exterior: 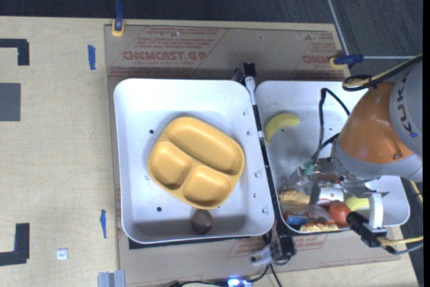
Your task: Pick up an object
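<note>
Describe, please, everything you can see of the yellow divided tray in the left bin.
The yellow divided tray looks like smooth, slightly glossy plastic with rounded corners. It has three compartments: one long one along its upper right side and two smaller ones below. It lies flat and open side up on the floor of the left bin, turned at an angle to the walls. Nothing lies in its compartments. A small brown round object sits just below its lower edge; whether they touch is unclear.
</note>
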